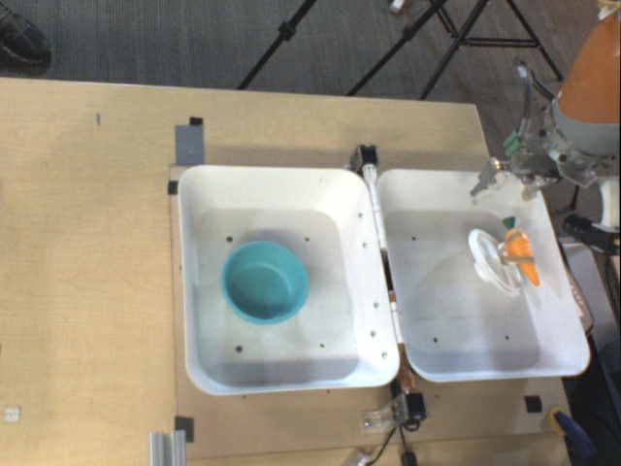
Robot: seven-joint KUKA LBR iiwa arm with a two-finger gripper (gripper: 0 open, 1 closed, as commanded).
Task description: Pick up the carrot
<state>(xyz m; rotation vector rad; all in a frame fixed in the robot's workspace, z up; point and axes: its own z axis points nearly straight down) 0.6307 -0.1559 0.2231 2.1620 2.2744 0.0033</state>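
1. The wooden bench (87,260) takes up most of the view, pale and bare on its left side, with dark floor and black tripod legs (456,17) beyond its far edge.
2. Two shallow white bins sit side by side on it, their inner rims touching along a hinge-like strip. The left bin (204,221) is nearer the middle of the bench; the right bin (446,328) reaches almost to the bench's right edge.
3. The arm (592,76) comes in from the upper right, its orange band large at the picture's edge, with grey wrist parts below it.
4. A teal bowl (266,281) stands upright in the left bin, left of that bin's centre, well apart from everything in the other bin.
5. The gripper (506,175) hangs over the far right corner of the right bin. Its two thin fingers point down and stand apart, with nothing between them.
6. A small white object (488,258), shaped like a dish or lid, lies in the right bin near its right wall.
7. The carrot (521,250) rests against the right side of that white object, orange with a bit of green at its far end. It lies just nearer the camera than the gripper, not touched by it.
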